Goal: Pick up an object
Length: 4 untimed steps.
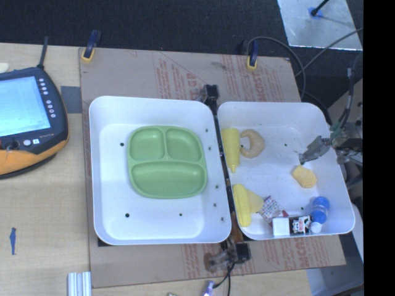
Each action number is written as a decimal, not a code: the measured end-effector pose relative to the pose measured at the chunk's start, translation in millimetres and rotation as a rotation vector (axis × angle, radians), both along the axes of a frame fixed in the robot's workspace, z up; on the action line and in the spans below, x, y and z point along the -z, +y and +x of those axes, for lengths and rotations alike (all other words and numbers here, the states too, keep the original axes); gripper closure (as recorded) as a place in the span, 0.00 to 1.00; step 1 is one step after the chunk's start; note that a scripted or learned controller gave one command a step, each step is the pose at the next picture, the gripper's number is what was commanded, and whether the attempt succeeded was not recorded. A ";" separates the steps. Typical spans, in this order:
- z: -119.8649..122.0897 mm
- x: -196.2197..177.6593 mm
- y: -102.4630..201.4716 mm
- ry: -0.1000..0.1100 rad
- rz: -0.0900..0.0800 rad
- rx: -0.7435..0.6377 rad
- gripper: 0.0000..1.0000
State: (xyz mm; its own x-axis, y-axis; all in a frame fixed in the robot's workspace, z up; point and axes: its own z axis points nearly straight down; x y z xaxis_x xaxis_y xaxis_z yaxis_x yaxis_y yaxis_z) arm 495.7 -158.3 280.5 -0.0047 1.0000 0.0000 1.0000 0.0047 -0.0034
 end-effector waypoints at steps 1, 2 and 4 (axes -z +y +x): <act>104.9 95.1 21.0 0.003 -0.001 -0.002 0.00; 154.4 177.3 60.3 -0.001 -0.003 -0.001 0.00; 130.1 178.4 34.8 0.004 -0.003 -0.002 1.00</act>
